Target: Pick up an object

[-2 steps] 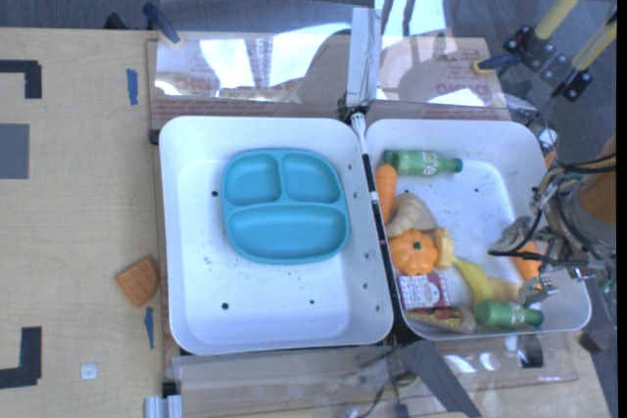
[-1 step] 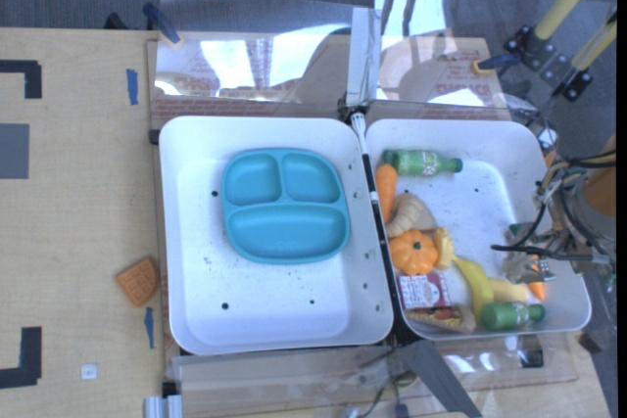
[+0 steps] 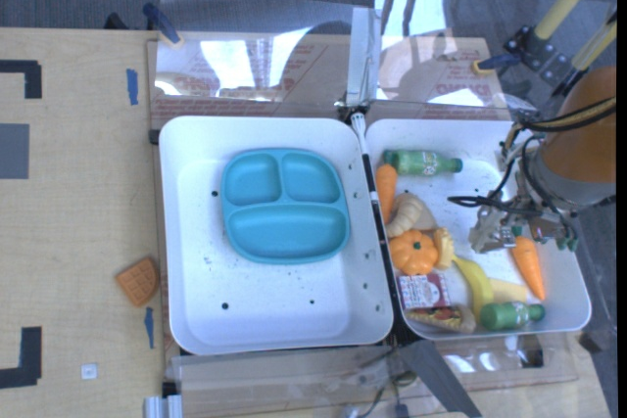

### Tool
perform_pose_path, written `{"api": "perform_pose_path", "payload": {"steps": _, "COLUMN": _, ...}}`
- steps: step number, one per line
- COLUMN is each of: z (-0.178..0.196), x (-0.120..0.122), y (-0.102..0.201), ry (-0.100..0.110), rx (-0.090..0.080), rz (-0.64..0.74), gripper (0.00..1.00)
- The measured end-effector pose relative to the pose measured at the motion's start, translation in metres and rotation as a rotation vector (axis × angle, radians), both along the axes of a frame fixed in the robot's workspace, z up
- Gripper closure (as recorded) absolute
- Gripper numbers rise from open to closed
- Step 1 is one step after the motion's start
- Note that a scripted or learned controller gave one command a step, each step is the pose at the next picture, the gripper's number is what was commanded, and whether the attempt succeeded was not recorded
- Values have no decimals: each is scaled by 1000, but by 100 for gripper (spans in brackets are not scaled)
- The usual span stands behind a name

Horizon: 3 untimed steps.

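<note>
A pale wooden bench (image 3: 69,210) carries two shallow white bins side by side, with clear plastic sheeting behind them. The left bin (image 3: 196,308) holds a blue divided plate (image 3: 284,206) near its middle. The right bin (image 3: 568,308) is crowded with toy food: a green bottle (image 3: 421,162) near its far edge, a carrot (image 3: 386,191) along its left wall, a small orange pumpkin (image 3: 415,252) beside a pale garlic bulb (image 3: 411,213), a banana (image 3: 474,277), a red-and-white packet (image 3: 421,290), a second green bottle (image 3: 509,313) at the near edge, and another carrot (image 3: 529,267) toward the right side. The gripper (image 3: 498,235) hangs low over the right bin, just beside that right-hand carrot; whether its fingers are spread or closed cannot be told. A waffle-like orange piece (image 3: 138,281) lies on the bench left of the bins.
</note>
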<state>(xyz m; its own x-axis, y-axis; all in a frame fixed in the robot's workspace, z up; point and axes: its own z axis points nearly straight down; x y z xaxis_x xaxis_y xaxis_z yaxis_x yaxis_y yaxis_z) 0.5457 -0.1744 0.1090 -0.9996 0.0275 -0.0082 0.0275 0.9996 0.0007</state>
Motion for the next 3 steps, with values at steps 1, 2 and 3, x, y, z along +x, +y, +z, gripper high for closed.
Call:
{"api": "perform_pose_path", "payload": {"steps": 1, "z": 97, "x": 60, "y": -50, "ry": -8, "rx": -4, "rz": -143, "gripper": 100}}
{"api": "perform_pose_path", "payload": {"steps": 2, "z": 93, "x": 58, "y": -49, "ry": -1, "rx": -1, "rz": -143, "gripper": 0}}
{"api": "perform_pose_path", "payload": {"steps": 3, "z": -12, "x": 7, "y": -49, "ry": -2, "rx": -3, "rz": 29, "gripper": 0}}
